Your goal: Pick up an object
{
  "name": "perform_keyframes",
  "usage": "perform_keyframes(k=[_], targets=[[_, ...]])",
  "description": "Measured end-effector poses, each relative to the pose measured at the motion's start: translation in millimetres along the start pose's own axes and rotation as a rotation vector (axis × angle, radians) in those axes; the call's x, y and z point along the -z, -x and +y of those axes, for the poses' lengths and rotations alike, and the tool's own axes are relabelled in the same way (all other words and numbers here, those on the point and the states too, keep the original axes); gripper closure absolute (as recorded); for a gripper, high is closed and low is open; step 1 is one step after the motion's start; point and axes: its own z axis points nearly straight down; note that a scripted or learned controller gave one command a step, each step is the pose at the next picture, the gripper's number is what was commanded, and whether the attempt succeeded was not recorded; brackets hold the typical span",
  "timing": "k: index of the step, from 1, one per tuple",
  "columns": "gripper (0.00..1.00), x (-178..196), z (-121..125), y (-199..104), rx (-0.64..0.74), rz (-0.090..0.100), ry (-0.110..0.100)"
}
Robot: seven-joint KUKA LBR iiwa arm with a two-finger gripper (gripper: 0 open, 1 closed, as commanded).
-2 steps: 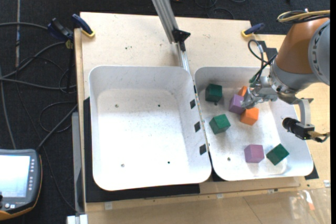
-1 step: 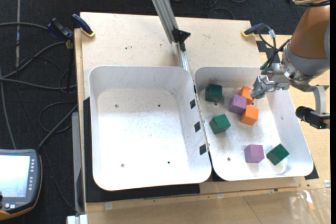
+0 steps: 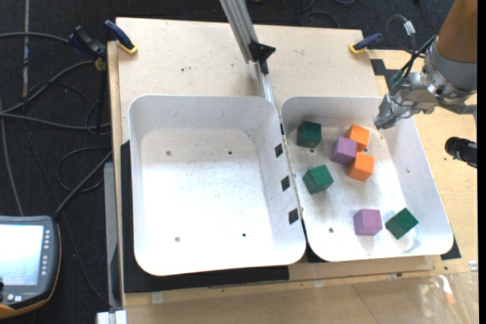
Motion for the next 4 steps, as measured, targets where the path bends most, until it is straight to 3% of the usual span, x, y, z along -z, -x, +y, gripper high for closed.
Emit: perform_keyframes(k=[3, 4], targets=[[1.0, 3, -27, -156, 0.006, 0.005, -0.009], [1.0, -20, -40, -208, 0.006, 0.005, -0.011]])
